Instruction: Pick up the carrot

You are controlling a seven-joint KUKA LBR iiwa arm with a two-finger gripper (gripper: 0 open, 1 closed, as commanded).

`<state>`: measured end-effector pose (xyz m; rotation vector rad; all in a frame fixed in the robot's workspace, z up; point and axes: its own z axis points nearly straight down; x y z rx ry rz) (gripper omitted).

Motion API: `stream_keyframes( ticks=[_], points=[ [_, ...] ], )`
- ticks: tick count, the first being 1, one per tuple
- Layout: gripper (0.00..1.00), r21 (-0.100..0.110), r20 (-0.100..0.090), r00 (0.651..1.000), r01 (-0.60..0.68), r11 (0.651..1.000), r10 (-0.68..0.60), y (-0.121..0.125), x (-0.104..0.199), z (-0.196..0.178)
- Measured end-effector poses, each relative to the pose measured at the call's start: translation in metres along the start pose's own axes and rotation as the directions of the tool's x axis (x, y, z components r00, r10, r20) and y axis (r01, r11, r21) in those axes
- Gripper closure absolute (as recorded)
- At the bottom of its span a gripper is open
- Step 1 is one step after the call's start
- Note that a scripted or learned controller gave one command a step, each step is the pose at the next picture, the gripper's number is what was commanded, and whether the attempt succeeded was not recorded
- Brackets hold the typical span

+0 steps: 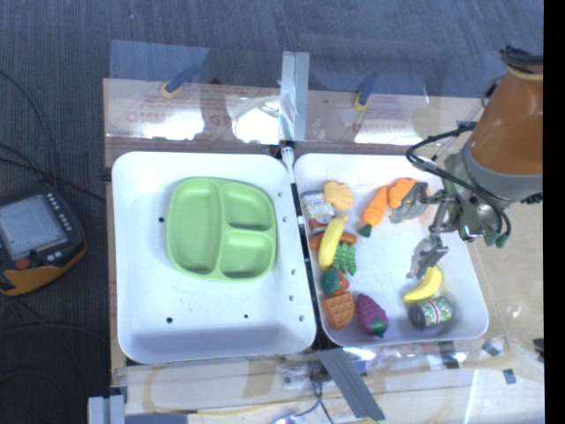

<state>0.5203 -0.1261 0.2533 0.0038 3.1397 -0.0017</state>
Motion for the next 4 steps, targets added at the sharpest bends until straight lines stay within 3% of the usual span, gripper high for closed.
stream_keyframes(
  ticks=[1, 2, 3, 4],
  points=[
    [0.00, -0.002, -0.006, 0.996, -0.088, 0.996, 0.088, -0.018, -0.069, 0.074],
    [0.00, -0.001, 0.007, 0.989, -0.146, 0.989, 0.146, 0.001, -0.103, 0.160],
    [1.00, 0.002, 0.009, 0.989, -0.144, 0.990, 0.144, 0.001, -0.104, 0.150],
    [1.00, 0.000, 0.005, 0.996, 0.088, 0.996, -0.088, 0.059, -0.078, 0.067]
  ],
)
